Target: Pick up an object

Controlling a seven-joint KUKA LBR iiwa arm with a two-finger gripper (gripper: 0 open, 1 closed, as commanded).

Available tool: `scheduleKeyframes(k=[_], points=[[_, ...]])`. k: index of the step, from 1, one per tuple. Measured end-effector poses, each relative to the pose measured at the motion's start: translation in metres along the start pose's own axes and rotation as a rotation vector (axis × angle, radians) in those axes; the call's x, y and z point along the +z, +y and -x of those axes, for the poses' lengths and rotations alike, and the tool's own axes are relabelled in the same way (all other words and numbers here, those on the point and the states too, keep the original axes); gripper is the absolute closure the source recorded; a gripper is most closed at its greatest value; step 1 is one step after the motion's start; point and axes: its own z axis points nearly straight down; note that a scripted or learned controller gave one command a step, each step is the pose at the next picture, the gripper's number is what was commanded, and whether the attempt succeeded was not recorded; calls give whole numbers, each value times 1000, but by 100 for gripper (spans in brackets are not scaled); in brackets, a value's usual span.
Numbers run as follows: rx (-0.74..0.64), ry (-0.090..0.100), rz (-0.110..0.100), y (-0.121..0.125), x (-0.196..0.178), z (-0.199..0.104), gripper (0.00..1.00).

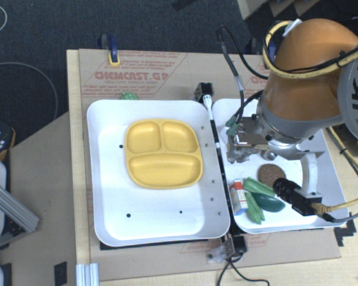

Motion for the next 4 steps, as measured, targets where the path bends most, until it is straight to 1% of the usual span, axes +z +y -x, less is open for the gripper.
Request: scheduleKeyframes(k=[1,2,3,4], points=[[0,1,18,1,-123,0,100],[3,-2,-8,-1,23,-13,100],[4,-1,4,0,16,-12,0],[3,-1,7,1,5,-12,100]])
